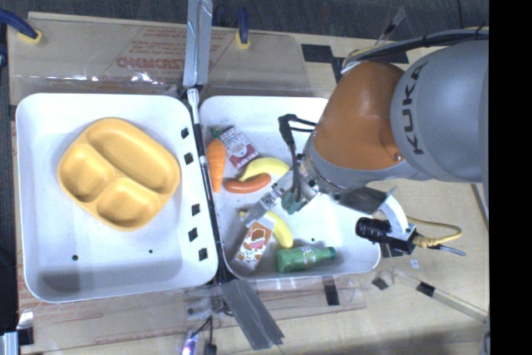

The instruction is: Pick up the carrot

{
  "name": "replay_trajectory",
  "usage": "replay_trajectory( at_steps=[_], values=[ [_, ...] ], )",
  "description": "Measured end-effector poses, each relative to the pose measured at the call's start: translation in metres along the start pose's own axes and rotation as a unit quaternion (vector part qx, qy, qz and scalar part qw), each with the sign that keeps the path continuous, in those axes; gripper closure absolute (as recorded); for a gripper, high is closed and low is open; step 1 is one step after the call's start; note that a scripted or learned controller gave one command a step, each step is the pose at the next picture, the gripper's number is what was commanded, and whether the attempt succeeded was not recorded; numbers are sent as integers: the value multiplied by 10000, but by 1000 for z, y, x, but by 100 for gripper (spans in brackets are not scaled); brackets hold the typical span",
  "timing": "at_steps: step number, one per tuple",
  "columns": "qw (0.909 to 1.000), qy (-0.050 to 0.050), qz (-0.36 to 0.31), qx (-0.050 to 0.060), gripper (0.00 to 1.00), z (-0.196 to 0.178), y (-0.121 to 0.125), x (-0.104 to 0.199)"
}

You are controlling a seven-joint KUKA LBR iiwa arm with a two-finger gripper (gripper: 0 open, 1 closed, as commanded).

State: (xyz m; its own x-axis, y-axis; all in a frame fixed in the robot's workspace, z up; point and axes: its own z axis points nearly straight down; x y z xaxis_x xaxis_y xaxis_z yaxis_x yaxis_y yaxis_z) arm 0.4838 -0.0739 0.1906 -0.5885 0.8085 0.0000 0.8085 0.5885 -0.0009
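A: Item count, right bin (pixel 349 266)?
B: One carrot (pixel 215 164) at the left wall, beside one sausage (pixel 248 184); two bananas (pixel 264 169); one green bottle (pixel 305 258); two packets (pixel 255 241).
A: Left bin (pixel 50 262)?
B: One yellow tray (pixel 119 172).
A: Gripper (pixel 287 200) state?
B: Above bin centre, apart from the carrot; finger position cannot be determined.

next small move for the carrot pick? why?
Probably shift the gripper toward the right bin's left wall, over the carrot, before descending. It now sits right of the hot dog and banana, well off the carrot by the divider.
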Motion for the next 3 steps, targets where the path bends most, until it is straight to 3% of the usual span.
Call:
replay_trajectory(
  at_steps=[1,2,3],
  values=[
    [9962,16,-869,17,0,1,43,71],
    [10000,2,-99,9,0,-15,53,-42],
    [9994,14,-332,21,0,1,76,35]
  ],
)
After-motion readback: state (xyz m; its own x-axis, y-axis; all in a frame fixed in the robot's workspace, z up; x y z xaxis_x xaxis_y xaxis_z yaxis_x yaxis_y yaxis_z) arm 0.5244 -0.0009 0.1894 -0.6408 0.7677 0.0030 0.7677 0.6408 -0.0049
